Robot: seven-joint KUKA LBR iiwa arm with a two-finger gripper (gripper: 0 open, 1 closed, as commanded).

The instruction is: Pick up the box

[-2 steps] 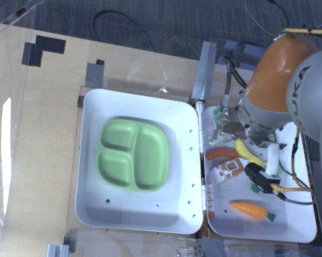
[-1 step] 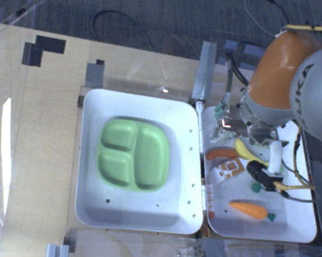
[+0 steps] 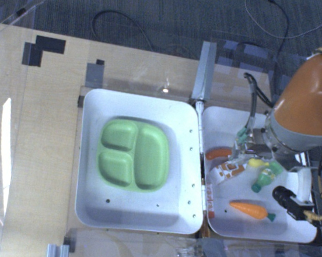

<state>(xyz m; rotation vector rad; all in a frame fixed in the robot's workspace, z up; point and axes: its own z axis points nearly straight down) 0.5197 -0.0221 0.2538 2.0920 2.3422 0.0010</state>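
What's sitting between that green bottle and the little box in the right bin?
A small yellow item lies between the green bottle and the box, seen in the camera view.

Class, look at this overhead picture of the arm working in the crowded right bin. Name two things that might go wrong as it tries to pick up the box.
1. The small white and orange box lies close among a yellow piece, a green plastic bottle and a red-orange item, so the gripper may catch a neighbour instead.
2. The box sits near the right white bin's left wall, leaving little room for a grasp on that side.
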